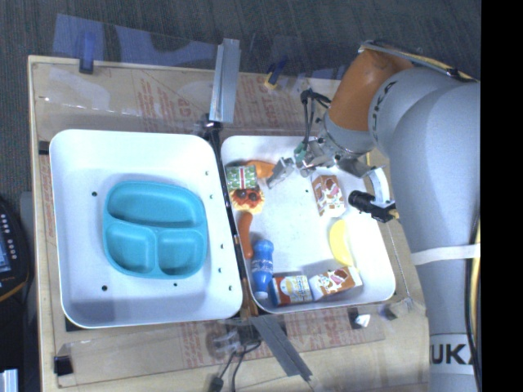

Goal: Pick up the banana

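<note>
While the banana [340,243] is seen lying by the right bin's [377,288] right wall, the tool [288,168] is held over the bin's upper part, its grip unreadable. Both bins are carried by a pale wooden surface [122,96], dark floor [163,6] beyond.

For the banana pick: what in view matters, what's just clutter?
Job:
banana, by the right bin's right wall
gripper, over that bin's upper part

Clutter:
blue bottle
carton
two cartons at the near wall
blue divided tray in the left bin
</note>
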`<state>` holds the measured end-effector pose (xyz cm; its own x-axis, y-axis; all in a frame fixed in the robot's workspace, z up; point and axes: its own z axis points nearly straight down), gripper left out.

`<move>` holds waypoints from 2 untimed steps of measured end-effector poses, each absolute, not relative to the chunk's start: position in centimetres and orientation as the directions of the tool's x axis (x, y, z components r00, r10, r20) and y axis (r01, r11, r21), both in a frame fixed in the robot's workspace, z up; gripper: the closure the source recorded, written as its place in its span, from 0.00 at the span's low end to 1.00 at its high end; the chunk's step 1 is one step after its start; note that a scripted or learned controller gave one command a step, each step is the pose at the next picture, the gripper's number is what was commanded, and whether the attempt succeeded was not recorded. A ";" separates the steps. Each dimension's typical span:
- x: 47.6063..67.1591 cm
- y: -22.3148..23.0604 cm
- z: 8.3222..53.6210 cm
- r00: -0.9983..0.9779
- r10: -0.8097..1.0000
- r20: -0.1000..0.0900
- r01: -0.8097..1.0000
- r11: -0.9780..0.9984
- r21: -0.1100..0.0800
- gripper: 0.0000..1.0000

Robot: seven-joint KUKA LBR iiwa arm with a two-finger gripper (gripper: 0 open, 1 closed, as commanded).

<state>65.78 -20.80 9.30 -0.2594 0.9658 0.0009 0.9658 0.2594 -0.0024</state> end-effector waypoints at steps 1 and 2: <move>65.8 -20.7 9.3 -0.317 0.949 0.003 0.949 0.317 -0.003 0.00; 65.8 -20.7 9.3 -0.355 0.935 0.003 0.935 0.355 -0.003 0.00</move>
